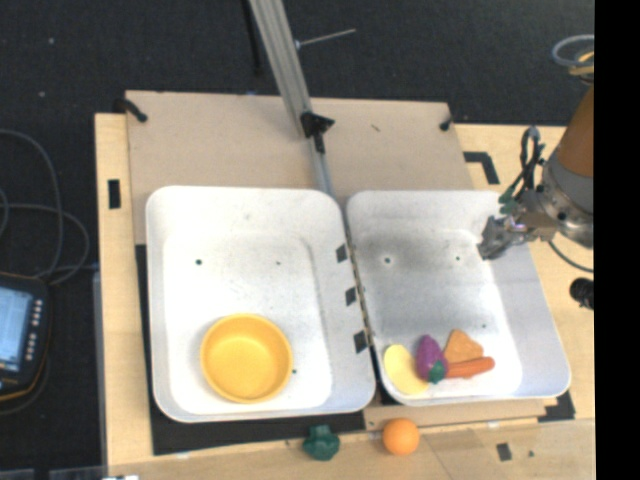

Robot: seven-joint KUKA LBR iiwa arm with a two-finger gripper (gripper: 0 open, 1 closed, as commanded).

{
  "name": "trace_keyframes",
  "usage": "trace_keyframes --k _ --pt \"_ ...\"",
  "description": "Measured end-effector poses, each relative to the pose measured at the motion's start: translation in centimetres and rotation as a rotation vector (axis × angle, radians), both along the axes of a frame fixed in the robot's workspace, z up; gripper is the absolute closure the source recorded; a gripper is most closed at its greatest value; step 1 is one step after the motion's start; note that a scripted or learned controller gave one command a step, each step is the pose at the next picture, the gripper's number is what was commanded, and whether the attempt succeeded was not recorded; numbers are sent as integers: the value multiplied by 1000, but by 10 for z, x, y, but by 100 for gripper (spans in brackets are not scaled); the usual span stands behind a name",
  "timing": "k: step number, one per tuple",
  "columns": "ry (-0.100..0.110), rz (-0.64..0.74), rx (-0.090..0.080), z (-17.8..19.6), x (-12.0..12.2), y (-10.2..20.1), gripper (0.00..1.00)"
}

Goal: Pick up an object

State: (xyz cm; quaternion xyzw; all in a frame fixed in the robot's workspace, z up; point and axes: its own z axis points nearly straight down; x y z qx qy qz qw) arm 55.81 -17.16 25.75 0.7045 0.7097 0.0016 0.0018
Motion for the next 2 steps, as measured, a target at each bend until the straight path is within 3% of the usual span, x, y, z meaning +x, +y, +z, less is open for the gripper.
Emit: trace_keyframes --k 2 --pt "3 -4 1 -5 43 111 100"
